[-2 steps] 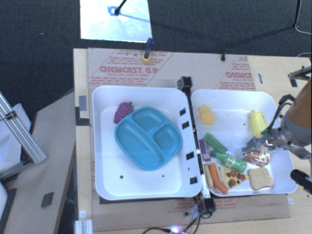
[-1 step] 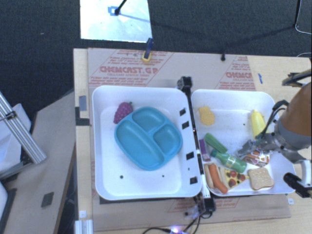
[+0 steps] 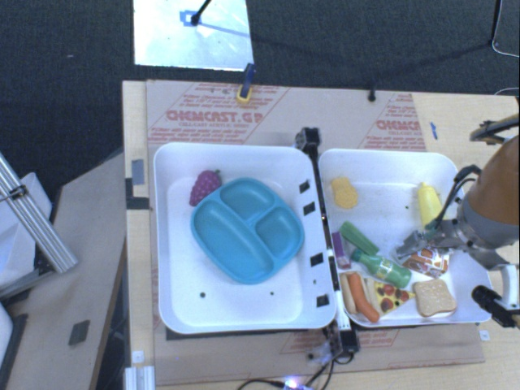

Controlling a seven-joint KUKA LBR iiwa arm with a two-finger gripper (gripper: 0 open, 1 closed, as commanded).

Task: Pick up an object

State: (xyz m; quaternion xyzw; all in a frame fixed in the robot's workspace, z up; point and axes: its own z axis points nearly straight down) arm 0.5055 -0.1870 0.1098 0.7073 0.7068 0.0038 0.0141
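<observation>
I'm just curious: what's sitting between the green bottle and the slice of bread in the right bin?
In the camera view, a toy pizza slice lies between the green bottle and the bread slice.

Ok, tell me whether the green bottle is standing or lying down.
Lying down: the green bottle rests on its side on the right bin's floor, beside the pizza slice.

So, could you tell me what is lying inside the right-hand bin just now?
The right bin holds a yellow piece, a banana, a green bottle, a carrot, a pizza slice, toast and a red-and-white packet. The gripper hides whatever lies beneath it.
</observation>
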